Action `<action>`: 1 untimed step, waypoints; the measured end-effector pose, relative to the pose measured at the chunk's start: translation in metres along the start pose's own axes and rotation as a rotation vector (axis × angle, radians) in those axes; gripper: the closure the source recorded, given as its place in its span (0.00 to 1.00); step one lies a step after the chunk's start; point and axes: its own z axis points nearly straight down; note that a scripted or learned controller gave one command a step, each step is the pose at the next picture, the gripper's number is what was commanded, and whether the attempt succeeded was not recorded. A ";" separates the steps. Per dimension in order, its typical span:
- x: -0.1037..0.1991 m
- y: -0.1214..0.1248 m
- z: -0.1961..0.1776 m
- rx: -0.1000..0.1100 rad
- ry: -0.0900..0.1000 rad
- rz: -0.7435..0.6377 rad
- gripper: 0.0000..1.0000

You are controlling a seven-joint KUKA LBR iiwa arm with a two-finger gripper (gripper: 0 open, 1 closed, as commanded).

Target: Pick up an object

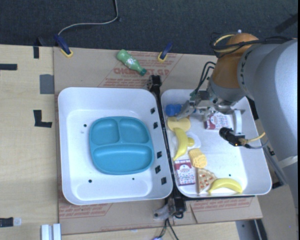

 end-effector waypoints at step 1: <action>0.014 -0.010 0.011 0.003 0.002 0.001 0.00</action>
